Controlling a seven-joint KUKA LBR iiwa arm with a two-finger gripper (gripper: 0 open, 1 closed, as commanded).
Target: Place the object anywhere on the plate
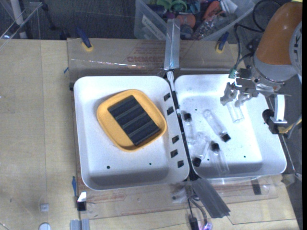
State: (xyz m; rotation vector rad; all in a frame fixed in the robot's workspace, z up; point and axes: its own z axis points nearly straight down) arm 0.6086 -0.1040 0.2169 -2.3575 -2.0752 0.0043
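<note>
Yellow and rounded-square, the plastic plate with its black ribbed centre lies in the left white bin on the pale wooden worktop. Across the divider, small clear plastic vials with black caps lie scattered on the floor of the right white bin. The grey arm's end effector hangs over that bin's far right part, and a clear vial-like piece appears just beneath it; whether it is pinched or merely lying below I cannot tell. My reading is that the pick-up step is in hand. Next calls for a secure hold, a lift, then a carry leftwards over the divider to the plate.
</note>
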